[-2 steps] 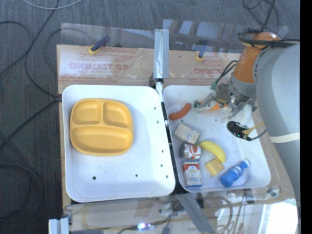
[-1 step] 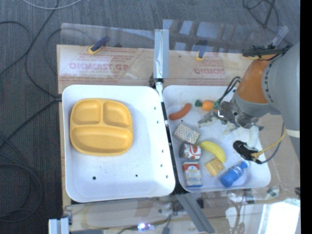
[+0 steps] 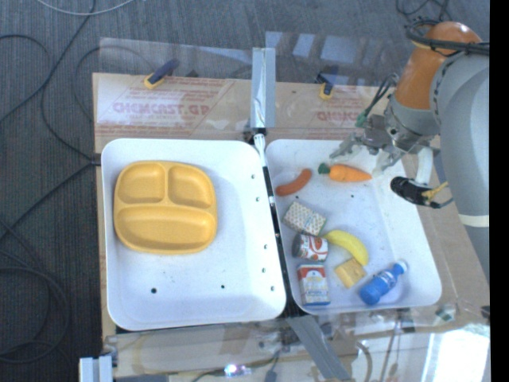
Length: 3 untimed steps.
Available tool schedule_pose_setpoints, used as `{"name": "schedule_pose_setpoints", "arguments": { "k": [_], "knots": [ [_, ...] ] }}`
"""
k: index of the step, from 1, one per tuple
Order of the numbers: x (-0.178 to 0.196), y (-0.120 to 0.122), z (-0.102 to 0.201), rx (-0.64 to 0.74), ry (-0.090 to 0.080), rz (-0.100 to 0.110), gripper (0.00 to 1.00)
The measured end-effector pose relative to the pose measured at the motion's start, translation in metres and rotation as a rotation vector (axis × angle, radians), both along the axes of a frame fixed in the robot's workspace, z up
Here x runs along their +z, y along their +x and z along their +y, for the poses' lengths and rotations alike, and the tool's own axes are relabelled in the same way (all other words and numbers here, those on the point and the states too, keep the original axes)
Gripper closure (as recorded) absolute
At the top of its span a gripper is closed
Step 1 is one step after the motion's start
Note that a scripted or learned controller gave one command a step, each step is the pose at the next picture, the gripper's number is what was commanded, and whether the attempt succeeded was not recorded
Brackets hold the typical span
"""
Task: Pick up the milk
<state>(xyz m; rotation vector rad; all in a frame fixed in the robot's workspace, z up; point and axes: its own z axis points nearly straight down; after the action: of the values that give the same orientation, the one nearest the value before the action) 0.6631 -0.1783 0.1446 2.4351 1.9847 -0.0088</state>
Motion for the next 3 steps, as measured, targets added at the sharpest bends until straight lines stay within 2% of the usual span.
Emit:
{"name": "schedule_pose_setpoints", "arguments": {
  "k": [1,2,3],
  "knots": [
    [-0.002,-0.099,-0.036,0.155,0.004,0.001,0.0],
    [-0.048,-0.179,0.05,0.098,0.002,-0.003,0.0],
    [0.037,-0.099,0.087,0.041,0.002,0.001,0.0]
  ]
}}
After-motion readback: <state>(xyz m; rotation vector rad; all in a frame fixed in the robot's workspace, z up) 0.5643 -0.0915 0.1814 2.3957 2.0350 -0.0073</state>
